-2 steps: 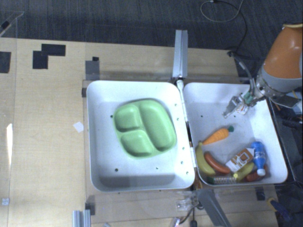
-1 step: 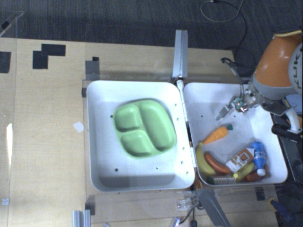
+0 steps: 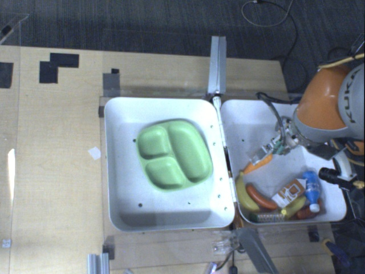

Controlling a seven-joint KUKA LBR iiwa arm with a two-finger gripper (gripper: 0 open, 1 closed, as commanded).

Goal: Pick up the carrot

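Carrot (image 3: 258, 164): we judge it light, stiff, smooth; take mid-length. Gripper (image 3: 278, 145) touching its end; grip state: we cannot tell.

Dark carpet (image 3: 142, 16) — pale wooden bench (image 3: 51, 170)

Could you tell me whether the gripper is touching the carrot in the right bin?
Cannot tell: in the camera view the gripper meets the carrot's upper end, but contact is unclear.

The carrot (image 3: 258, 164) was orange. A pale green divided plate (image 3: 174, 153) lay in the white left bin (image 3: 122, 170). The right bin (image 3: 245, 119) was white too, holding a yellow banana (image 3: 245, 194), a red sausage (image 3: 261, 199) and a blue-capped bottle (image 3: 311, 187). The table (image 3: 51, 170) was tan with black squares.
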